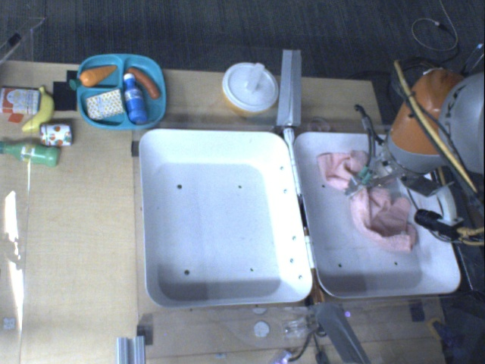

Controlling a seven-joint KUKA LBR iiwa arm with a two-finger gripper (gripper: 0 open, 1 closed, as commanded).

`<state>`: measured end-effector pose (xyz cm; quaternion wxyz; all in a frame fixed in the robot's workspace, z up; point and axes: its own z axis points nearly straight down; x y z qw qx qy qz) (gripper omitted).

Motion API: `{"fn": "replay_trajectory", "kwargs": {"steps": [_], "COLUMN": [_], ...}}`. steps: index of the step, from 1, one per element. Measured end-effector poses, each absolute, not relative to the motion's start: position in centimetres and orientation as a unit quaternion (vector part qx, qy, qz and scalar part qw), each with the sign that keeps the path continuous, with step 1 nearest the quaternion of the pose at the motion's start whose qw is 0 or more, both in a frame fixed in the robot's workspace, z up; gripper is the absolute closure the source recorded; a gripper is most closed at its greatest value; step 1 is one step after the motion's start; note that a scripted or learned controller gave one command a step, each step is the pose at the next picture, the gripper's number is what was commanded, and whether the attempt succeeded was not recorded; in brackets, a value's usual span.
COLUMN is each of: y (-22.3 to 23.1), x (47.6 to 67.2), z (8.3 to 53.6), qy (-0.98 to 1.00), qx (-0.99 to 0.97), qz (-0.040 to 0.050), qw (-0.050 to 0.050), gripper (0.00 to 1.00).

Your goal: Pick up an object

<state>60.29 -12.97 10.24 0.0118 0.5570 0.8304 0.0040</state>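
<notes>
A crumpled pink cloth (379,207) lies in the right white bin (356,275), spread from its upper middle toward its right side. My gripper (366,179) reaches in from the right and sits low over the cloth's upper part, its tips down among the folds. The grey arm with its orange band (424,123) hangs above the bin's right edge and hides some of the cloth. The left white bin (220,218) has nothing lying in it.
A blue divided tray (155,89) with toy food stands at the back left, with a yellow-lidded cup (250,88) beside it. A banana, a can and a green bottle lie at the far left. Cables run along the right bin's right edge.
</notes>
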Motion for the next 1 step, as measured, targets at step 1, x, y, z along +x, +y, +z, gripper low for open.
{"fn": "replay_trajectory", "kwargs": {"steps": [1], "y": [-7.21], "x": [65.26], "z": [18.62], "qy": [0.861], "qx": [0.509], "qz": [0.0016], "qw": [0.003], "gripper": [1.00]}}
